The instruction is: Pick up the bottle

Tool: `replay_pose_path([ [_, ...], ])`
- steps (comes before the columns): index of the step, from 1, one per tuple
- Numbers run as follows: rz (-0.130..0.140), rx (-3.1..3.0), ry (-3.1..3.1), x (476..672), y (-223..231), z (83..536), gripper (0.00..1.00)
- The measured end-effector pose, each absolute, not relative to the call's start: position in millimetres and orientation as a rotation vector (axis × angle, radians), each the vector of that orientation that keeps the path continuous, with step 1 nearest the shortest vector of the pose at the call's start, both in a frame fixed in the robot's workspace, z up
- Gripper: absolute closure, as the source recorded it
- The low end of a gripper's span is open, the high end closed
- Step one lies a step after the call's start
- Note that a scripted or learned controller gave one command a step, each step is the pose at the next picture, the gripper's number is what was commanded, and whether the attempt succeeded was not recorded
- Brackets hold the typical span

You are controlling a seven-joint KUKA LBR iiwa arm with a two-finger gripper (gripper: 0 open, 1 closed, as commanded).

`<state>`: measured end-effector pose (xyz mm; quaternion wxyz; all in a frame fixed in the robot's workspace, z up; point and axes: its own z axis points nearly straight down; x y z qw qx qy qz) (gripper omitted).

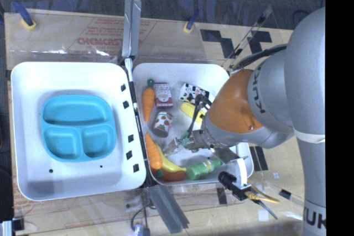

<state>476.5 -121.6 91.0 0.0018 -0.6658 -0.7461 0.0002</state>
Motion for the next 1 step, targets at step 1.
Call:
replay_pose_path([
  [1, -0.001, -2.026, -2.403, 477.4, -139.5, 341.7, 0.00],
])
